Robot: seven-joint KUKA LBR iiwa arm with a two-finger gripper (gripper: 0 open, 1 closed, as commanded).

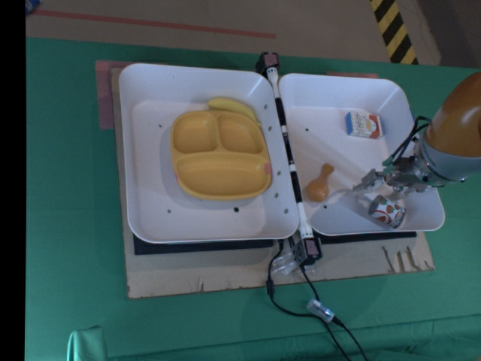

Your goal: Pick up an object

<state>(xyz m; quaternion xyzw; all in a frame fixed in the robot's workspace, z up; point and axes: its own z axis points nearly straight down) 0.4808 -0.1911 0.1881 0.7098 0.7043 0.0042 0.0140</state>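
Two white bins [150, 224], one yellow tray [219, 154], one banana [233, 106], perhaps three small items [363, 124]

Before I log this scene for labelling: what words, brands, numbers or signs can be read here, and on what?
None can be read.
Small carton: blue and orange print, too blurred to read.
Patterned cup below the gripper: red markings, no legible text.
Floor stripes: yellow-black hazard marking, no words.

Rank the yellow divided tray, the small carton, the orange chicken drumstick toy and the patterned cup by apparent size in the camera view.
1. Yellow divided tray, by far the largest.
2-4. Orange drumstick toy, small carton and patterned cup look too alike to rank.
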